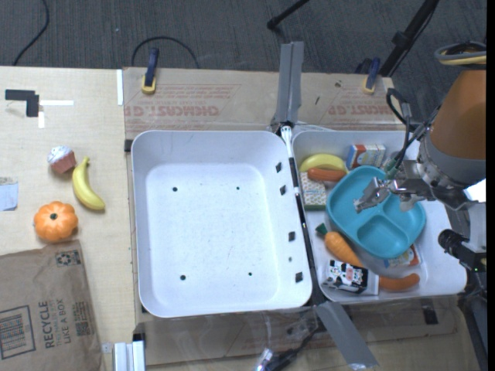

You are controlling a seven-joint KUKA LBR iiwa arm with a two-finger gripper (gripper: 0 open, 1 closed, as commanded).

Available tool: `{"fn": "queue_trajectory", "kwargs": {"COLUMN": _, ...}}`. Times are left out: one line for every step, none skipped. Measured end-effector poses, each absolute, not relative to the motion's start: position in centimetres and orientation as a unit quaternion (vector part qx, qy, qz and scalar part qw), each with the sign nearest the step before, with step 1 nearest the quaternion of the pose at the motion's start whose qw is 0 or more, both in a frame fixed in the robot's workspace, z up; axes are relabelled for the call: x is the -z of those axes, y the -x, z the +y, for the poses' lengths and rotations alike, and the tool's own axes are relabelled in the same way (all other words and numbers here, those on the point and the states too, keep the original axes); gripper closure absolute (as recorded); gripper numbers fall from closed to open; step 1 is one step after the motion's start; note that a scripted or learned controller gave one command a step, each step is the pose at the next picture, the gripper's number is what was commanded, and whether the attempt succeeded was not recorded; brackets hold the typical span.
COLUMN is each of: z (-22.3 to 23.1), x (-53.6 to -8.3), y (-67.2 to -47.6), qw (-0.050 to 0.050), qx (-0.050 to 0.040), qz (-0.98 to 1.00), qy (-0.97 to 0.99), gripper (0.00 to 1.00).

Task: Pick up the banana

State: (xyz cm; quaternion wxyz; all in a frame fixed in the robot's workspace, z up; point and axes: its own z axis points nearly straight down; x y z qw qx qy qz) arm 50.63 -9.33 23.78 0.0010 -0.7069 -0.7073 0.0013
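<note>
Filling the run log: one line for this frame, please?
task: pick banana | gripper: over blue divided plastic tray, right bin | yellow banana: at bin's far-left corner, not held | grasp: none

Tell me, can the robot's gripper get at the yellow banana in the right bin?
Probably yes, awkwardly. The yellow banana lies uncovered at the bin's far edge, but the gripper sits over the blue divided plastic plate, which crowds the banana's near side.

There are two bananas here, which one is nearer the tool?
The banana in the right bin, at its far edge beside the blue tray. The tool hangs over that tray; the other banana lies outside on the bench.
</note>
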Motion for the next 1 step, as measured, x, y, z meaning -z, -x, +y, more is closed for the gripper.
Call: {"fn": "queue_trajectory", "kwargs": {"z": -9.44, "x": -12.11, "y": -56.09, "qw": 0.001, "qx": -0.001, "qz": -0.769, "qy": 0.639, "gripper": 0.0}}
